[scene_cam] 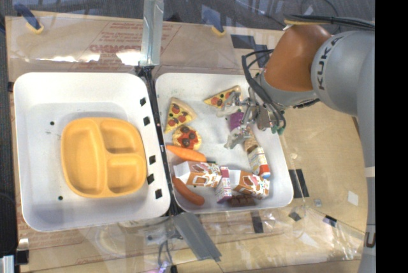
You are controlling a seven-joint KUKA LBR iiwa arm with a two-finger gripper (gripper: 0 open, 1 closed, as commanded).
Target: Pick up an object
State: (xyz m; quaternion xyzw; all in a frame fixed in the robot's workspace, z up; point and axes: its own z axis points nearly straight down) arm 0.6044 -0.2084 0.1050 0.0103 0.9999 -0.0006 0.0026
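We see the gripper (241,128) low over the right bin (210,83), near its right wall, with a purple toy (236,118) just beside or under it; we cannot tell how its fingers stand or whether it holds anything. The nearest other target, a small bottle (257,159), lies just toward the bin's near right corner, its long axis running along the right wall.

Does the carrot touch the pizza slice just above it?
Touching. In the camera view, the carrot lies against the lower edge of the pizza slice; no white bin floor shows between them.
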